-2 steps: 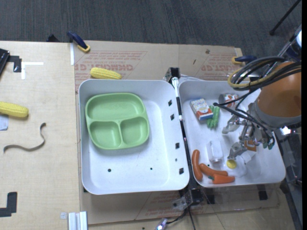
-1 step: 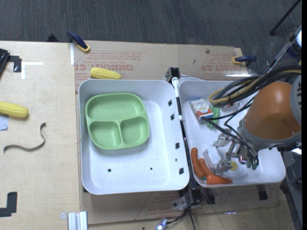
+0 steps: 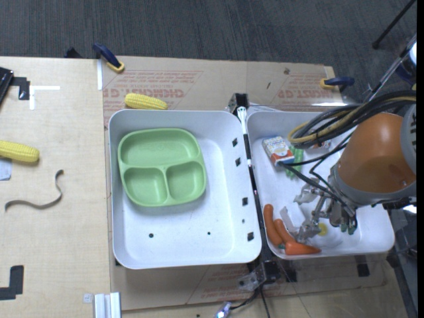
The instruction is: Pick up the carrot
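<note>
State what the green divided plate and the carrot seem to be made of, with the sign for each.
The green plate: probably moulded plastic, matt, judging by its even colour and soft rounded dividers. The carrot, by the tool: likely a plastic toy, smooth and uniformly orange, though real cannot be ruled out.

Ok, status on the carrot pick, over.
Gripper low in right bin, just above carrot. Carrot lying at bin's near edge, not visibly gripped. Red sausage-like piece close beside it, on the left.
</note>
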